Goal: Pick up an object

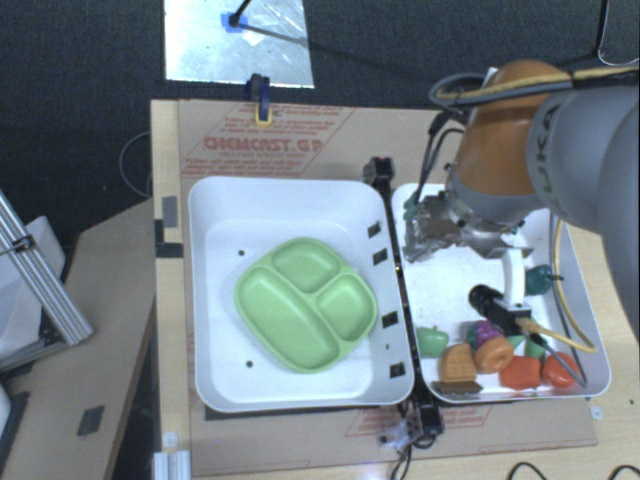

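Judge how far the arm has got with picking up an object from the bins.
Done: the gripper is over the far end of the right bin. In hand: nothing shows between its parts; the toys lie piled at the bin's near end, and the green plate sits in the left bin. Left: reaching an object, grasping and lifting it.

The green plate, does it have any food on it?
Empty. The green plate shows three bare compartments; the toy foods lie in the right bin.
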`<state>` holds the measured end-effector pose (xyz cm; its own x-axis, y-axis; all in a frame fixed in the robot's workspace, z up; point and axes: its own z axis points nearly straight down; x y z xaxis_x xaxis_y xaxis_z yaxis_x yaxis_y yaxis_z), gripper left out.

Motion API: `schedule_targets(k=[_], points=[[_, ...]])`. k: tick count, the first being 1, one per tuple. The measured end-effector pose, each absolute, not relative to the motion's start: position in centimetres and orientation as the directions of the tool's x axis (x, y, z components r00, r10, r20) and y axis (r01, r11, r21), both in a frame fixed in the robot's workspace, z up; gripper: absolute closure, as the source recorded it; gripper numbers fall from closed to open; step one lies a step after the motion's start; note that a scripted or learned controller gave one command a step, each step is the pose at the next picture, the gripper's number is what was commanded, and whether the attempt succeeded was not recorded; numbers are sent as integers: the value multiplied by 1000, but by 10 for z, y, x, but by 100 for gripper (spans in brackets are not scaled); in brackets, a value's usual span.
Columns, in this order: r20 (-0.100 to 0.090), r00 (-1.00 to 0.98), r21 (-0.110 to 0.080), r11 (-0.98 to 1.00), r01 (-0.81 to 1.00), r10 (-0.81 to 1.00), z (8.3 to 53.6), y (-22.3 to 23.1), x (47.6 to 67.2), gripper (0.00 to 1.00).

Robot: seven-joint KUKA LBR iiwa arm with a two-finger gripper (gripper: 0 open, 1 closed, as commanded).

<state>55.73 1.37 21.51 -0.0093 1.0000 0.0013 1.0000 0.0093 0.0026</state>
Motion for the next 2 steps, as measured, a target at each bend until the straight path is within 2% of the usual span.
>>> schedule_targets(k=[1, 2], points=[[1, -6, 1, 6, 1000, 1000, 226, 26, 570, 100], [1, -6, 1, 6, 1000, 1000, 232, 34, 571, 100]])
